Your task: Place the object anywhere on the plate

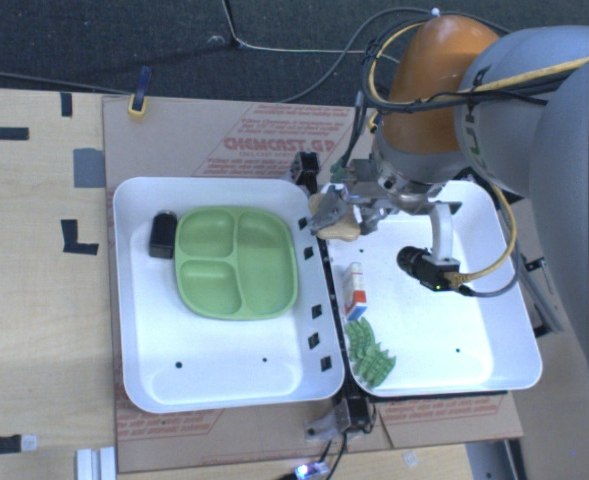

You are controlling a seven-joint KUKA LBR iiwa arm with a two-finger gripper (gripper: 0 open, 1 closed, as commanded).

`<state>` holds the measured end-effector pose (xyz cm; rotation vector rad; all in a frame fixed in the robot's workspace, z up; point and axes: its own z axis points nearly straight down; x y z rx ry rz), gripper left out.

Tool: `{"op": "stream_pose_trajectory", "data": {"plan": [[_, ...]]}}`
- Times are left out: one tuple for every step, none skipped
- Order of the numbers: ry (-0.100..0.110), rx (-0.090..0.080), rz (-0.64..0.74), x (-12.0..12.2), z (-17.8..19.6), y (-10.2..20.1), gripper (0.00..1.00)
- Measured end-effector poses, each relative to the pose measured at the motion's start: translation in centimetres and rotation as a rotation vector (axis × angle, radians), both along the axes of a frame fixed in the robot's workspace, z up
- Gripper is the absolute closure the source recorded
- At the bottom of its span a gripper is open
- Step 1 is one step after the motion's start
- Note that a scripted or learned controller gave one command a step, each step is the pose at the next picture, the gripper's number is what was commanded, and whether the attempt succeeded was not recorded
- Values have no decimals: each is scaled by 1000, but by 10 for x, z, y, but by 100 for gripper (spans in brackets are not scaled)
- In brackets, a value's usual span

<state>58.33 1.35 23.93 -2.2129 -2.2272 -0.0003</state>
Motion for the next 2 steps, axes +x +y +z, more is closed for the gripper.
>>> {"op": "stream_pose_trajectory", "data": {"plan": [[2,-1,-1,-15,-3,46,100],[1,0,2,-24,-3,108,100]]}}
